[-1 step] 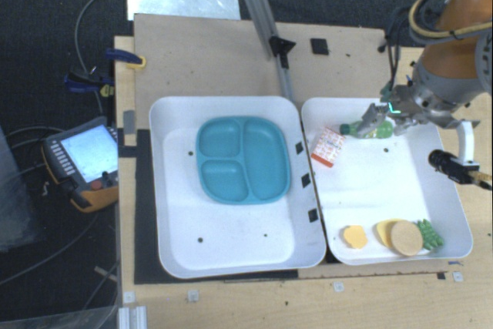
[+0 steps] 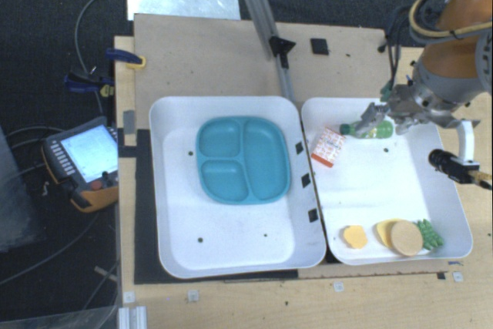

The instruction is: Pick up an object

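Two white bins are sitting side by side on the bench: the left bin [image 2: 173, 243] is holding a blue divided plate [image 2: 243, 159], and the right bin [image 2: 443, 204] is carrying the loose objects. Near the upper middle of the right bin a small green bottle [image 2: 368, 130] is lying on its side, with a red-and-white packet [image 2: 326, 146] just beside it toward the bins' shared wall. Along the lower edge of that bin, a small yellow round piece [image 2: 354, 236], a larger tan disc [image 2: 404, 236] and a green leafy bit [image 2: 429, 233] are lying close together.

From the upper right of the frame the arm [image 2: 454, 35] is reaching in, and the gripper [image 2: 383, 113] is hanging right over the bottle's far end. I cannot tell how its jaws are set, nor whether it is touching the bottle or only hovering above it.

Judging by that placement, the approach-and-grasp step is in hand, with the bottle as the likely target. The next move is calling for the jaws to straddle the bottle's narrow body and close squarely; a lying bottle could roll away toward the packet if caught off-centre.
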`<state>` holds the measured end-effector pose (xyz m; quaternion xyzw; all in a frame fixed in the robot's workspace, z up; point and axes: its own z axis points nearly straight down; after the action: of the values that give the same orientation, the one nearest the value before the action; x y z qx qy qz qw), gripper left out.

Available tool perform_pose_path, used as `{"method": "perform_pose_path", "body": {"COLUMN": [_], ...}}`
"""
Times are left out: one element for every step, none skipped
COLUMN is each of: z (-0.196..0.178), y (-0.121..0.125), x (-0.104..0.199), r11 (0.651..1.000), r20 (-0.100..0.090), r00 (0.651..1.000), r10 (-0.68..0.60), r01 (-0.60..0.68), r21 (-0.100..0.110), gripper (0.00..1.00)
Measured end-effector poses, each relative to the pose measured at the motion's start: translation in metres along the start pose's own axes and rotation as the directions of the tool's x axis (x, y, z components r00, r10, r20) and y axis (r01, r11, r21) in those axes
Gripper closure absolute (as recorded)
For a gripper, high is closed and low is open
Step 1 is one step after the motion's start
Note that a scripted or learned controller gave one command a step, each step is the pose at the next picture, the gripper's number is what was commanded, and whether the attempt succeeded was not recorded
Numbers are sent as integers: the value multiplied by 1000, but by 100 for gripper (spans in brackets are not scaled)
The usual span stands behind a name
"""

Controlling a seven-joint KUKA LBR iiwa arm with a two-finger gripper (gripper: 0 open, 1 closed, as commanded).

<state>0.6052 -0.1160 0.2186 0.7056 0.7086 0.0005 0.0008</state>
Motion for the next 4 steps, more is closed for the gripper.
{"method": "perform_pose_path", "body": {"z": [46,98,133,120], "y": [3,6,8,10], "x": [-8,-19,-19,-19], "r11": [1000,1000,1000,1000], "r20": [0,0,1,2], "r00": [1000,1000,1000,1000], "r10": [3,4,4,3], "r01": [-3,-4,-4,-3], "r21": [3,3,-3,-9], "gripper": [0,0,0,100]}}
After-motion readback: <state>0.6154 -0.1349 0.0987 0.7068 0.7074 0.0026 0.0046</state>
